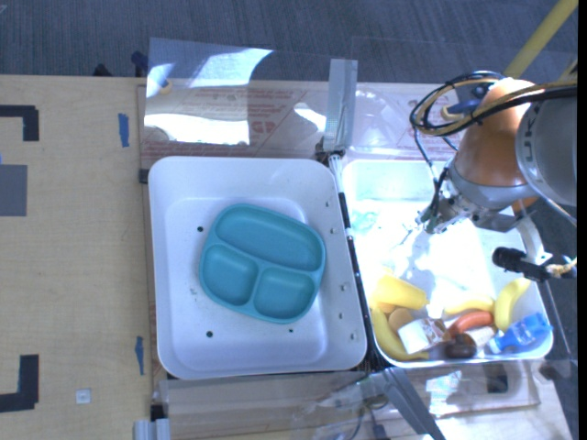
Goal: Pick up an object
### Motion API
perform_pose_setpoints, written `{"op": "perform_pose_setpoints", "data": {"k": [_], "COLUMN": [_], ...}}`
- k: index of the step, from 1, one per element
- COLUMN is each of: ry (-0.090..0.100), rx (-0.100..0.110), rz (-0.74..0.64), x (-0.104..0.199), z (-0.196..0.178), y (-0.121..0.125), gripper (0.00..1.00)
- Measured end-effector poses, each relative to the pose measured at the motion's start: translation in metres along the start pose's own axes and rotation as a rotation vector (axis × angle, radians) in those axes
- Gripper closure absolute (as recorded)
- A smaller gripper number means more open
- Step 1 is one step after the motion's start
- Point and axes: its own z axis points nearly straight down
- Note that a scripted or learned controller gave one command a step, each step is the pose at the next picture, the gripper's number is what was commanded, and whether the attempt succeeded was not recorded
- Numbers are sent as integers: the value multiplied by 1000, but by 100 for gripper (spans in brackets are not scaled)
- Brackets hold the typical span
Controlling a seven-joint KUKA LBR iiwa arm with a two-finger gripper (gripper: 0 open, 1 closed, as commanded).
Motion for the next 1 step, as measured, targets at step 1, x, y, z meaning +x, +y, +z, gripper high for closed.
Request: {"op": "perform_pose_setpoints", "data": {"k": [1], "ry": [1], "rx": [1], "rz": [388], "x": [20], "z": [0], "y": [5], "gripper": [0]}}
